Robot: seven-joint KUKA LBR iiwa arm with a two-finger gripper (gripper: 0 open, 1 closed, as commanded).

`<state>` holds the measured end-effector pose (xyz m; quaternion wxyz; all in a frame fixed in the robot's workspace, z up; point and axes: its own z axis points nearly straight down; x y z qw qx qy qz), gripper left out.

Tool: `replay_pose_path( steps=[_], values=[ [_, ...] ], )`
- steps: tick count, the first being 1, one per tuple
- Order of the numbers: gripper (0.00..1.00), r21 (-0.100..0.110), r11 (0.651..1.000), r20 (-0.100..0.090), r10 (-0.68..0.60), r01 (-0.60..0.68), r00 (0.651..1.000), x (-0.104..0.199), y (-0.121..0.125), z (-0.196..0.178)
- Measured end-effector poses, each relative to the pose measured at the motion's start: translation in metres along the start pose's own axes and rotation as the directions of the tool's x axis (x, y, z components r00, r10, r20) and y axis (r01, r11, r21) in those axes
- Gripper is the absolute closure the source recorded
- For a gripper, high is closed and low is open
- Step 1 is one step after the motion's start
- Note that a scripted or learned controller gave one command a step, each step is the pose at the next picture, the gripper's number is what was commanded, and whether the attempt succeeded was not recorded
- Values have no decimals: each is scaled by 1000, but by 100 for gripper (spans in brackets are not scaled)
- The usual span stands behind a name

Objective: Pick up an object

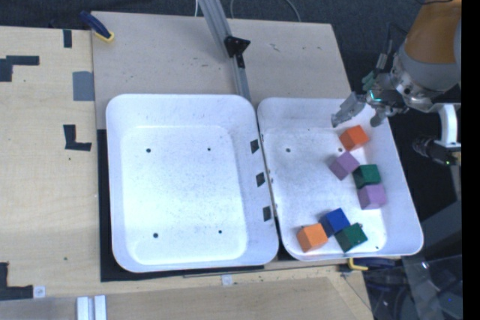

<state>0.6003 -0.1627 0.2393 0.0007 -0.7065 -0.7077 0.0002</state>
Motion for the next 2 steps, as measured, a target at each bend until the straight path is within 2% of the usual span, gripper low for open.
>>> replay_pose_path(
  steps=[2],
  values=[
    [0,0,1000,0,-1,1,1000,0,0,0]
  ],
)
